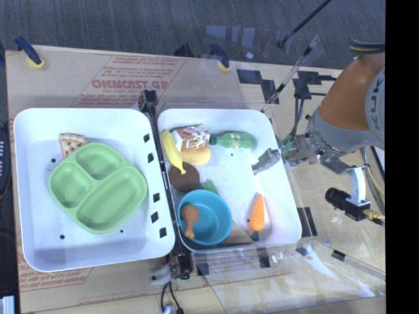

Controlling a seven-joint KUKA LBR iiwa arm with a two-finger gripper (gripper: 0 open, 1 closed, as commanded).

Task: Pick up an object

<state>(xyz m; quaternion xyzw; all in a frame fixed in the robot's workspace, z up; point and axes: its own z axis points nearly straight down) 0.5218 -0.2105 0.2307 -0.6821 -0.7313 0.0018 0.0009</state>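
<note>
The right bin (278, 195) holds a yellow banana (171, 150), a small printed carton (192, 136) on a yellow piece, a green bottle (233, 139), a brown ball (186, 176) and an orange carrot (258, 213). A blue bowl (211, 222) at the bin's front has a drumstick (188, 218) in it. My gripper (265, 161) hangs over the right side of this bin, above bare floor between the bottle and the carrot. It touches none of them and nothing shows in it.
The left bin (26, 195) carries a green divided plate (98, 185) and a toast-like slice (70, 142) at its back left. A black divider (157, 175) runs between the bins. Cables and brackets lie on the bench to the right.
</note>
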